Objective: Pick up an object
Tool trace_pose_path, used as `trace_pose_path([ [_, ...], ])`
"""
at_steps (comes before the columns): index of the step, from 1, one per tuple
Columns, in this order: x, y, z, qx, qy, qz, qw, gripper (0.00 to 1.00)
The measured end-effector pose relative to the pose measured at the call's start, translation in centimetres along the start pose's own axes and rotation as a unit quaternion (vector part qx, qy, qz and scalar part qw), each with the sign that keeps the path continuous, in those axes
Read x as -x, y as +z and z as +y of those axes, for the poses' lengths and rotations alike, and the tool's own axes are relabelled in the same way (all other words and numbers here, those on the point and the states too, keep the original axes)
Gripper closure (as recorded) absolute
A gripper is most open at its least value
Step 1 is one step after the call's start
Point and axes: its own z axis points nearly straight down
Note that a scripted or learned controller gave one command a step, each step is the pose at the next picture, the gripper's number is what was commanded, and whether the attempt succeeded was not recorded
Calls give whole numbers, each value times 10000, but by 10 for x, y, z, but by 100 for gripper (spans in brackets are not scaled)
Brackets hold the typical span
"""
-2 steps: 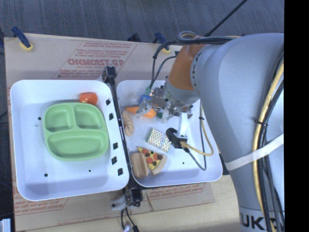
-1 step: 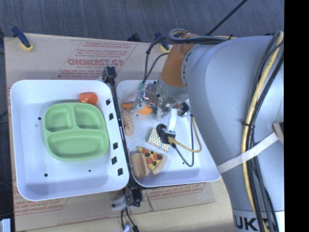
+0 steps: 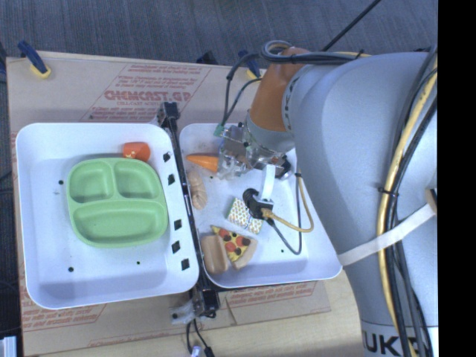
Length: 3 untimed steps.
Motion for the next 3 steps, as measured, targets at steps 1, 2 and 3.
trace_pose_path([
  [1, 0, 0, 0, -3, -7, 1, 10000, 0],
  [2, 8, 10, -2, -11, 1352, 4, 9908, 0],
  [3, 17, 10, -38, -6, 1380, -1, 9904, 0],
])
